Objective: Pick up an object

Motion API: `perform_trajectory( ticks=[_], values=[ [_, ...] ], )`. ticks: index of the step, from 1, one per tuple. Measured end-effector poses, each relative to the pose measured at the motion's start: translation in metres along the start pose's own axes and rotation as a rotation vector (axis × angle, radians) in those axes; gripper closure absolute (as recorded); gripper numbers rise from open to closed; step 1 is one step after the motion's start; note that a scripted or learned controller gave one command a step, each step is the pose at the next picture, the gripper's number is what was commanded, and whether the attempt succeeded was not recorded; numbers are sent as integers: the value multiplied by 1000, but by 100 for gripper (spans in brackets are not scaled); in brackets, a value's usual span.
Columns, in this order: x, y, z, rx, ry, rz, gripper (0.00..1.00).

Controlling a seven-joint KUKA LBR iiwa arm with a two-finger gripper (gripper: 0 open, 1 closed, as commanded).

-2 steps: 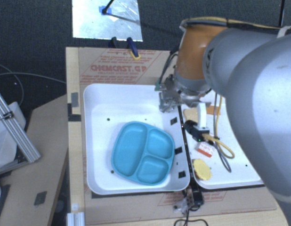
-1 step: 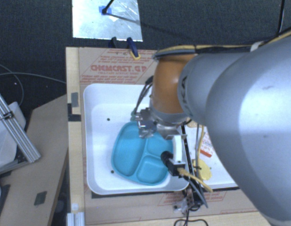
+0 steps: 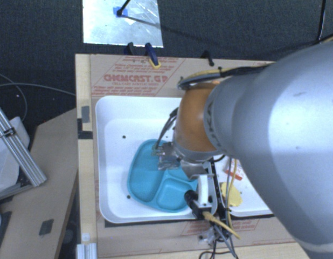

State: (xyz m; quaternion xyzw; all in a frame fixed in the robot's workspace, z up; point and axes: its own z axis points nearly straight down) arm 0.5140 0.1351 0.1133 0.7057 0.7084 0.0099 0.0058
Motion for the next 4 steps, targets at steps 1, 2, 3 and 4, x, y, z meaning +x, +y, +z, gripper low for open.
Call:
perform_trajectory(
  ticks=[1, 2, 3, 4],
  values=[
    [8, 106, 13, -14, 1, 0, 100],
    [-17, 91, -143, 11, -4, 1, 100],
    [8, 66, -102, 24, -5, -2, 100],
    [-25, 31, -43, 30, -8, 6, 100]
  ],
)
